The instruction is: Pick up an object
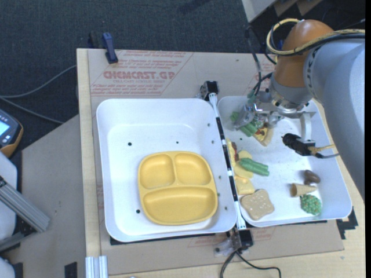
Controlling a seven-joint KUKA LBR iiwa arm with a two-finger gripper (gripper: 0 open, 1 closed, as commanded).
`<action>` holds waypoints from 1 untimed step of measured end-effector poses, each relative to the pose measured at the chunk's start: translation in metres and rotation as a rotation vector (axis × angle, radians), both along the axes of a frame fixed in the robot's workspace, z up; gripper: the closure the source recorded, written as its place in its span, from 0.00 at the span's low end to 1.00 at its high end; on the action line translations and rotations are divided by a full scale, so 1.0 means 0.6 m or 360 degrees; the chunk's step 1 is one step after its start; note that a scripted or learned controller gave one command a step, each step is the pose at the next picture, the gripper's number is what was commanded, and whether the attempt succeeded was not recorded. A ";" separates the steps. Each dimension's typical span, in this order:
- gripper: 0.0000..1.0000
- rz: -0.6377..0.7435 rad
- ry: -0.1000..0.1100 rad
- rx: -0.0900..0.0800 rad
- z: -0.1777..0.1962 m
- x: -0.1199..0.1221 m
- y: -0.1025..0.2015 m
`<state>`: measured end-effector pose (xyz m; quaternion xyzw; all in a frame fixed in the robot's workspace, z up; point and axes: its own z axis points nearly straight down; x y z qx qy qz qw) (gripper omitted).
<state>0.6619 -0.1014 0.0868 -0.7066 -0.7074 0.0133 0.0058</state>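
Pincer (257, 119), open/shut unclear, by right bin's (281, 168) far-left corner; bin ctr bare.

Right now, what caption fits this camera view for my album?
Robot gripper over toy food in the right bin; yellow plate sits in the left bin.

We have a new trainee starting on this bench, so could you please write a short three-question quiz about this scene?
1. True or false: the yellow plate lies in the left bin.
2. Over which bin is the gripper? A) the left bin B) the right bin C) neither
3. How many compartments does the yellow plate have?

Key: 1 true; 2 B; 3 three.
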 end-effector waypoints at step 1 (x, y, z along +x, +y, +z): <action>1.00 -0.0001 0.0023 0.0004 0.014 -0.005 0.000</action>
